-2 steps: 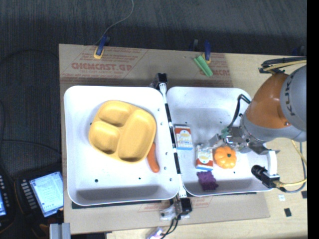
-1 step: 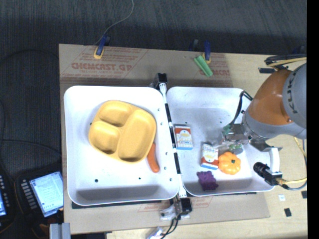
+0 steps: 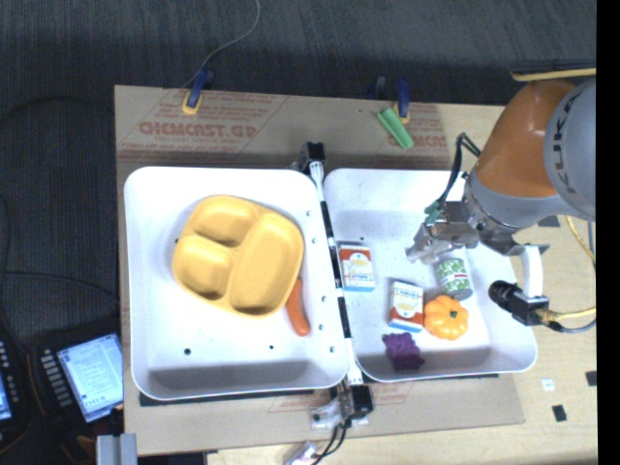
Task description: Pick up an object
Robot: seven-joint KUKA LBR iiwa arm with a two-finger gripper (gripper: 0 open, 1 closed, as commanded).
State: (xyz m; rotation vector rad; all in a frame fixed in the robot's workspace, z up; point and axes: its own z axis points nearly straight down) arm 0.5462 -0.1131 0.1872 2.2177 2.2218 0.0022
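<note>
In the right bin (image 3: 383, 197) lie a small white and orange carton (image 3: 357, 266), a second small carton (image 3: 406, 304), an orange pumpkin (image 3: 446, 318), a purple bunch of grapes (image 3: 403, 351) and a green-patterned can (image 3: 452, 276). My gripper (image 3: 438, 244) hangs low over the right part of this bin, just above and left of the can. The wrist blocks the fingertips, and I see nothing held between them.
The left bin (image 3: 155, 347) holds a big yellow moulded tray (image 3: 237, 253) and an orange carrot (image 3: 296, 310) by its right wall. A green marker (image 3: 395, 128) and blue clamps sit on the cardboard behind the bins. A black ridge divides the bins.
</note>
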